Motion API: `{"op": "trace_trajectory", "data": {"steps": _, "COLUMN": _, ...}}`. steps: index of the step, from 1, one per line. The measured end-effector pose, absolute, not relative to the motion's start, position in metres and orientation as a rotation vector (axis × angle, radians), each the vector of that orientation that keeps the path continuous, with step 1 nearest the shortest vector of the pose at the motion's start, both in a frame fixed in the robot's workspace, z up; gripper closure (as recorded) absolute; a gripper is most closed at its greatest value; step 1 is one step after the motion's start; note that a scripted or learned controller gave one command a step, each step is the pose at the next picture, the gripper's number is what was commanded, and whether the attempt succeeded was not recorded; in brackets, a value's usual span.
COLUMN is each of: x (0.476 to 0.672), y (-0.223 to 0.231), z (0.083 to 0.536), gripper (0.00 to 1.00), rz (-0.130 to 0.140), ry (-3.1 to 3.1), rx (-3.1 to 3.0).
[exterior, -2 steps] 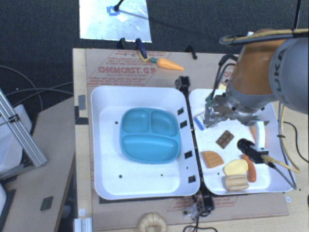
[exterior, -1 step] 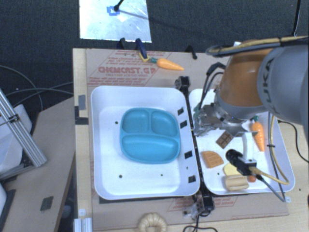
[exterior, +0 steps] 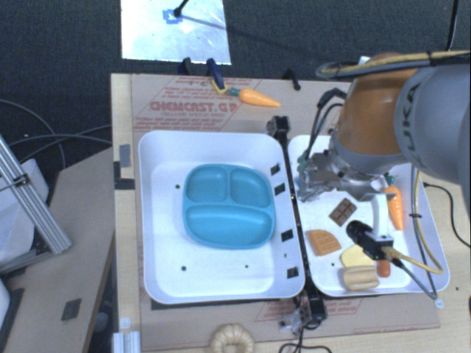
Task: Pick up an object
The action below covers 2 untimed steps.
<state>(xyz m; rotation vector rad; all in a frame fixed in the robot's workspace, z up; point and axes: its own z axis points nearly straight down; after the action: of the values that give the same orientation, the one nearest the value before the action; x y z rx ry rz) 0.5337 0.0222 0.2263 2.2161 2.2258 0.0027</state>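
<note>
Blue and three-sectioned, one plate (exterior: 228,205) lies alone in the left bin (exterior: 158,219). Beyond the bins, one toy carrot (exterior: 254,96) rests on the desk (exterior: 184,101). In the right bin (exterior: 434,252), the end effector (exterior: 313,182) hangs low by the far-left corner; whether it is spread or pressed together I cannot tell. Candidates lie to its right and nearer: one brown square (exterior: 342,212), one orange wedge (exterior: 324,241), one yellow block (exterior: 356,257), one tan roll (exterior: 360,277), one carrot (exterior: 396,207) with its long axis running near to far.

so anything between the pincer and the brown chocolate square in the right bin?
Nothing visible. The pincer sits just up-left of the chocolate square, with bare white bin floor between them.
</note>
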Motion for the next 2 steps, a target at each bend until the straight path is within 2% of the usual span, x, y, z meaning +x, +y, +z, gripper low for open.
{"op": "trace_trajectory", "data": {"steps": 2, "x": 0.5241, "y": 0.0297, "z": 0.2305, "gripper": 1.00, "rz": 0.000, "ry": 2.223, "rx": 2.220}}
